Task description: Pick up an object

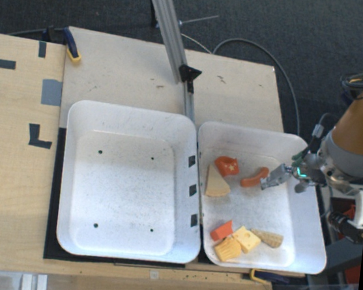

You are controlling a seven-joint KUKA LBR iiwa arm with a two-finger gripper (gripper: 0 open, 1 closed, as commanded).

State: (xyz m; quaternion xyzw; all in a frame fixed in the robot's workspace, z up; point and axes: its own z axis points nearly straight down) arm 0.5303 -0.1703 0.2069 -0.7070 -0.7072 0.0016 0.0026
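Sausage (pixel 255 178) lies slantwise, upper end touching the end effector (pixel 273 178), whose grip I cannot tell.

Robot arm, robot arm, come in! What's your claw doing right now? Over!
Gripper low in right bin, beside orange sausage, grip unconfirmed. Red tomato and cheese wedge just past it. Other food pieces sit clear, near front rim.
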